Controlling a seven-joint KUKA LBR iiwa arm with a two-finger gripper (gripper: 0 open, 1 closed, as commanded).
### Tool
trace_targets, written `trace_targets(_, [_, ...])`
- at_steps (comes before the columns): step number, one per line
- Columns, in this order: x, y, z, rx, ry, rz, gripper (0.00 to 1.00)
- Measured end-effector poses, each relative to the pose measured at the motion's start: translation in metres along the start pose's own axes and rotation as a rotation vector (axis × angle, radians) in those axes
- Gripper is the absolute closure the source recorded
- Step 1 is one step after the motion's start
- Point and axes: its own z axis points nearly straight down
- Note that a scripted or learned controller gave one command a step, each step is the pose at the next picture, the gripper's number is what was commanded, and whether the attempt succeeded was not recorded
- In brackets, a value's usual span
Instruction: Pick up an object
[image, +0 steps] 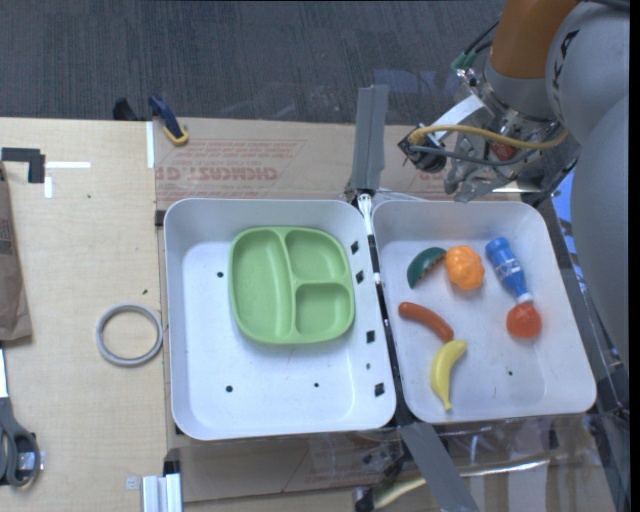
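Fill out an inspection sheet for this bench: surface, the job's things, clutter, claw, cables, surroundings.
Surface: two white bins side by side, left bin and right bin, on a wooden bench.
Job's things: in the right bin, banana, sausage, orange fruit, blue bottle, red ball, green wedge; all apart except the wedge and orange fruit, which sit close together.
Clutter: green divided plate in the left bin; tape ring and scissors on the bench.
Claw: claw above the right bin's far edge, holding nothing visible.
Cables: yellow hose looped at the wrist.
Surroundings: dark floor beyond the bench.
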Motion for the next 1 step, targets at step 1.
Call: trace_targets(1, [-0.0409, 0.0206, -0.0146, 0.001, 0.001, 0.271, 1.0])
